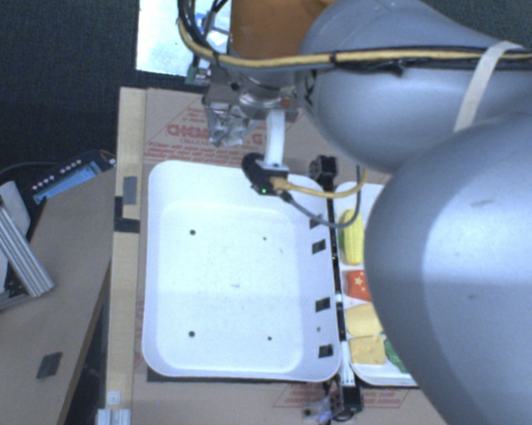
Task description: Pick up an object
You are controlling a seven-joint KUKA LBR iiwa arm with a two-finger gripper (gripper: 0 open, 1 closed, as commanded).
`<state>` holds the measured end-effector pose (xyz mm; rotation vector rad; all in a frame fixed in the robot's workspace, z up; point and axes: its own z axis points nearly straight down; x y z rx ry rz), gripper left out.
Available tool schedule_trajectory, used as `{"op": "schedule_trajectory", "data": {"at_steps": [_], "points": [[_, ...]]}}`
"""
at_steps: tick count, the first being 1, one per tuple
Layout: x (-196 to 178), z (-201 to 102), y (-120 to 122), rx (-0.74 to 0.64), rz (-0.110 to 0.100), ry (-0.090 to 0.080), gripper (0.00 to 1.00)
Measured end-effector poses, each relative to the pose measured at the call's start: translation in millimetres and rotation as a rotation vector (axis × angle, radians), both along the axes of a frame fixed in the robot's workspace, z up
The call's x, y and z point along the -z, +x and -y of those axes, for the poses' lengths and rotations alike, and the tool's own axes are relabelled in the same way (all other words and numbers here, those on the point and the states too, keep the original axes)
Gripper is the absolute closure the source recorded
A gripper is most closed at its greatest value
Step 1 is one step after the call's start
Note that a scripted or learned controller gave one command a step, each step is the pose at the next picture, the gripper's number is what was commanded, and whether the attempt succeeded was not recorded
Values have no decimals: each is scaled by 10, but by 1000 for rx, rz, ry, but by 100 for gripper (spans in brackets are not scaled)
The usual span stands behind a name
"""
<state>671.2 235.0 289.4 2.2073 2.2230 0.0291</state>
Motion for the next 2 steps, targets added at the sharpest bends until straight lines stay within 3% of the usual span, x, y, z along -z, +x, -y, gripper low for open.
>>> {"op": "schedule_trajectory", "data": {"at_steps": [1,2], "points": [[-1192,380,-13,8,-3,-3,100],[280,-10,-51,0,-31,-9,100]]}}
